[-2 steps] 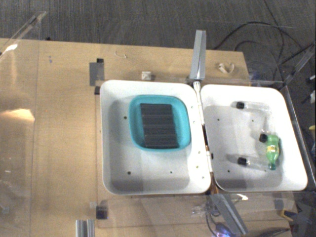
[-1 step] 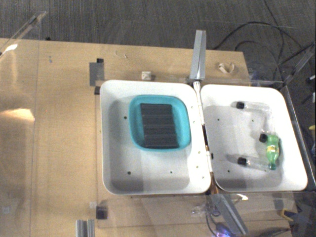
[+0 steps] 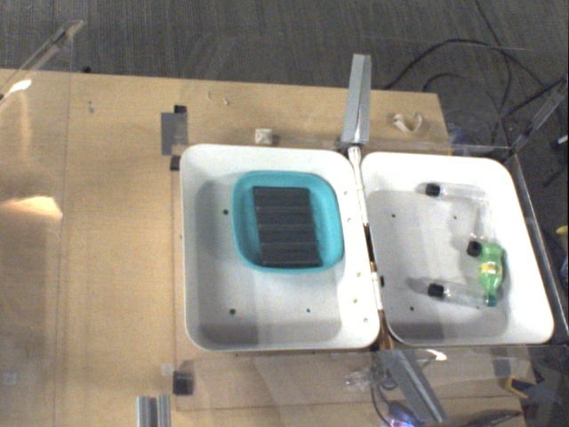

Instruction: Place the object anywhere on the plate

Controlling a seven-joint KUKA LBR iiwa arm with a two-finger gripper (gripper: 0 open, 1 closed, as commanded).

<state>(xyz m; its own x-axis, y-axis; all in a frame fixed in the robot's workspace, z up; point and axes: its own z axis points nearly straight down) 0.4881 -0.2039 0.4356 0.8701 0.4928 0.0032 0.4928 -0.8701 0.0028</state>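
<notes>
Down at the lower edge, closest to the lens, a grey metal bracket (image 3: 413,394) with clear plastic pieces around it juts out from under the seam where the two bins meet. It sits on a bench (image 3: 98,265) of pale, matt wood whose left part lies under a glossy transparent sheet that catches glare. On the bench rest two shallow white bins with rounded corners and smooth, slightly shiny walls. The left bin (image 3: 191,238) holds a teal plate (image 3: 242,221), a rounded rectangle with a raised, smooth rim, set toward the bin's far side. Flat on the plate's middle lies a dark slab (image 3: 286,228), charcoal, roughly rectangular, its top crossed by horizontal ribs; it is inside the rim on all sides. The right bin (image 3: 524,238) touches the left one along a thin metal seam and holds a small translucent green bottle (image 3: 492,272) with a black cap, lying near the right wall. Beside it are two clear, tube-like pieces, the upper tube (image 3: 453,191) and the lower tube (image 3: 453,294), each tipped with a black cap at its left end. A square grey metal post (image 3: 358,100) rises behind the seam. Black cables (image 3: 462,52) loop over the ribbed grey carpet (image 3: 222,16) beyond. Whether the gripper is apart or together cannot be told.
</notes>
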